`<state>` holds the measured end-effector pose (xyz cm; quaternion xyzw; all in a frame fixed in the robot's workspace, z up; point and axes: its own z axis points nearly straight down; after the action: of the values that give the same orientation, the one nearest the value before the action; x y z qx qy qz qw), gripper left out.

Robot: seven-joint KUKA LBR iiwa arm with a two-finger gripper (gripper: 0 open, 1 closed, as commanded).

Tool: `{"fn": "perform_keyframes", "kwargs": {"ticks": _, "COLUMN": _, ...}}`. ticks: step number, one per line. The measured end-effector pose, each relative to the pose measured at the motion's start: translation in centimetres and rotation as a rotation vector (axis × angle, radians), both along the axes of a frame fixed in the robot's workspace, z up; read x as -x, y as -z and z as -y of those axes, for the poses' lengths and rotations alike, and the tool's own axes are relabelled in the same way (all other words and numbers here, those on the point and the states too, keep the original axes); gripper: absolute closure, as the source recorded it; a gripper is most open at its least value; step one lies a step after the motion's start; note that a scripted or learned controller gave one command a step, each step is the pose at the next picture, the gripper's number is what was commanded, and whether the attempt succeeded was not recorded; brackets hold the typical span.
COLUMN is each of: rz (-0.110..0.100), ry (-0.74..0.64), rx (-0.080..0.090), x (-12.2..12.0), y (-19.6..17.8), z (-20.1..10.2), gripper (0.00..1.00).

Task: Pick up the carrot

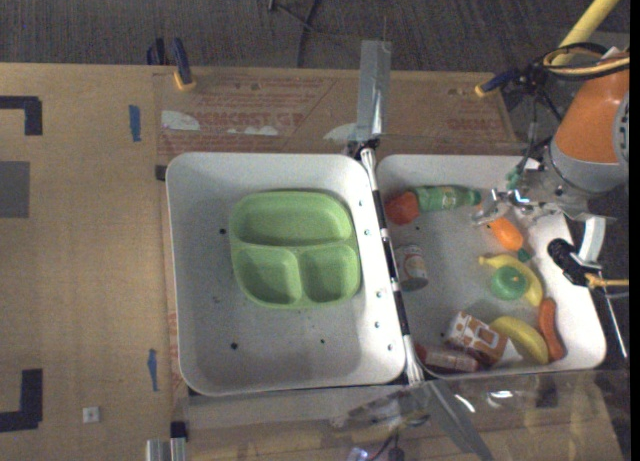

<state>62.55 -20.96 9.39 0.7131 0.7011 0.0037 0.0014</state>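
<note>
Camera view | bins (190,249) numbering two, bananas (522,337) two | gripper (503,211) hovering over one carrot (507,234), openness unclear

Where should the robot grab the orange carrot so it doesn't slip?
Probably around the middle of the carrot, coming straight down from above. It lies flat on the floor of the right bin, slanted, with bare floor along its long sides, so the claw should turn to pinch across its narrow width.
</note>
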Motion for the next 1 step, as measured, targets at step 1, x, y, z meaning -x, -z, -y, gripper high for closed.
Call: {"fn": "perform_keyframes", "kwargs": {"ticks": 1, "rz": 0.000, "ry": -0.001, "rx": 0.002, "x": -0.03, "y": -0.99, "z": 0.02, "gripper": 1.00}}
